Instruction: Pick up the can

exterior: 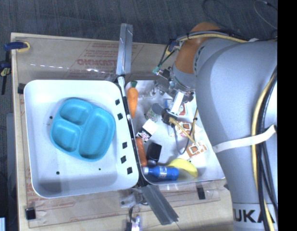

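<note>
The can (pixel 154 113) is small and dark with a greenish label, and lies in the upper middle of the right bin (pixel 213 170). My gripper (pixel 168 101) hangs low over the back of that bin, just up and to the right of the can and very close to it. The grey arm and its orange band (pixel 187 57) cover the bin's right side. I see nothing clearly lifted by the gripper.
The right bin also holds a carrot (pixel 132 101) along its left wall, a white box (pixel 149 127), a black block (pixel 154 151), a blue bottle (pixel 161 173), a banana (pixel 184 167) and orange-patterned cards (pixel 196 148). The left bin (pixel 38 177) holds a blue divided tray (pixel 83 128).
</note>
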`<state>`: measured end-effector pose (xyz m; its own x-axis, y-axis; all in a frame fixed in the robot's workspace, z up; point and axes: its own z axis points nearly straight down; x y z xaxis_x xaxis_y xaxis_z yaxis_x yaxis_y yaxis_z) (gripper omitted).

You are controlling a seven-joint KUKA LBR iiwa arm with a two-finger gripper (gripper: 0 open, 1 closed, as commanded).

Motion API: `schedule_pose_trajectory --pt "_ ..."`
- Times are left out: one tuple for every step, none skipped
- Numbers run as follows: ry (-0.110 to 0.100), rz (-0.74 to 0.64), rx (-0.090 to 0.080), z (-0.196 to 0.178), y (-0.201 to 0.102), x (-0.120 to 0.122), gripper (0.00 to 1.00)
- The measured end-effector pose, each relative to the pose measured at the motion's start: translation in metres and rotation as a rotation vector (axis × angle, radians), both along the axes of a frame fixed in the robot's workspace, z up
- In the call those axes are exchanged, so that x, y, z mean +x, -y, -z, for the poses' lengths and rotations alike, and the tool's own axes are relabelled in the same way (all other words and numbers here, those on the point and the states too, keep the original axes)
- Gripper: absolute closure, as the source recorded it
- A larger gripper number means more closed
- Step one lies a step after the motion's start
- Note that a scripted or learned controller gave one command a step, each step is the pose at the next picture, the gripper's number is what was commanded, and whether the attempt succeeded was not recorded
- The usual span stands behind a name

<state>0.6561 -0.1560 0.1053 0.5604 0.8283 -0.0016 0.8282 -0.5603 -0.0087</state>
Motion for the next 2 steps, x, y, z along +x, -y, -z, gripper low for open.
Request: schedule_pose_trajectory --pt "-0.006 -0.01 0.002 -0.009 -0.003 0.0 1.0" --pt "0.006 -0.085 -0.002 -0.157 0.014 -0.033 1.0"
